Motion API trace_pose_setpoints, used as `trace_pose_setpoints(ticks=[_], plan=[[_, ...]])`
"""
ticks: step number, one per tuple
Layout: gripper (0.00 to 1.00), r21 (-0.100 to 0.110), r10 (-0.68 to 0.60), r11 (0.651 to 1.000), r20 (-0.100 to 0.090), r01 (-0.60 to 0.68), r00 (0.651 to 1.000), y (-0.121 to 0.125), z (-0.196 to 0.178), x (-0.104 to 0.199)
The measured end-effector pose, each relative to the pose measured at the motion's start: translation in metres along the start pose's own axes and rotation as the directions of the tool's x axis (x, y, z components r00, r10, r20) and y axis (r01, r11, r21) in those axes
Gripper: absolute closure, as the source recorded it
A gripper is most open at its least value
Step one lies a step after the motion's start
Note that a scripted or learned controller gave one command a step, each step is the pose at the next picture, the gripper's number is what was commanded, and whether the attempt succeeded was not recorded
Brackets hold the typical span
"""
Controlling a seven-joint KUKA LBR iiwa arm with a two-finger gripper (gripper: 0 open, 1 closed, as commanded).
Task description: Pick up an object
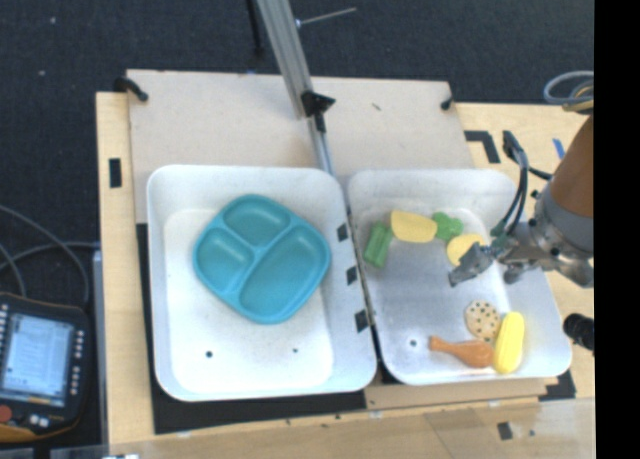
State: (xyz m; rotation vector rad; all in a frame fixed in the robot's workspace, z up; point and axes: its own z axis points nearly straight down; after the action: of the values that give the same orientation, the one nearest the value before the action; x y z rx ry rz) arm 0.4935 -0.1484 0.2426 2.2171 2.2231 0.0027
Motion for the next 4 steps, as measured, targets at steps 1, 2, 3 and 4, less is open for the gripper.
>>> trace_pose_setpoints(ticks=[1,2,3,4], plan=[[0.00,0.000,0.002,1.000,0.000,-0.002,1.000,0.000,0.000,0.000],[0.00,0.005,0.003,1.000,0.001,-0.003,1.000,0.008,0.048,0.004],[0.00,0.007,0.003,1.000,0.000,-0.003,1.000,0.011,0.110,0.002],[0.00,0.002,0.004,1.000,0.001,-0.004,1.000,0.011,0.143,0.001]])
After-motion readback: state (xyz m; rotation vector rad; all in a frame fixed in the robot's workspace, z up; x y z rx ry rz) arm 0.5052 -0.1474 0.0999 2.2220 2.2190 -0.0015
